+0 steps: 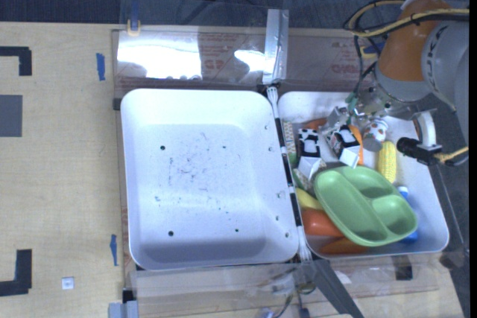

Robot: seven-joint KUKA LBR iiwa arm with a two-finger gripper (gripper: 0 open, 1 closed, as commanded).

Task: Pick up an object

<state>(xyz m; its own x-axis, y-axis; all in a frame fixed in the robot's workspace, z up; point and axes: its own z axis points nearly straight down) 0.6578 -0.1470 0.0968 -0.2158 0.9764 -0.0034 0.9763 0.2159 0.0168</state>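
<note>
The right bin (432,194) holds a heap of objects. A green two-part dish (364,203) lies tilted on top at the front. Behind it are a yellow corn cob (387,161), black-and-white blocks (310,142), an orange piece (320,223) under the dish and a blue item (404,192) at its right edge. My gripper (350,118) is low at the back of this bin, over the small cluttered pieces near the blocks. The grey arm with its orange band (406,52) comes in from the upper right.
The left bin (201,171) sits beside the right one, sharing a middle wall (287,160). A clear panel (194,48) stands behind the bins. Yellow and black cables (373,15) loop near the arm. The wooden bench (52,160) extends left.
</note>
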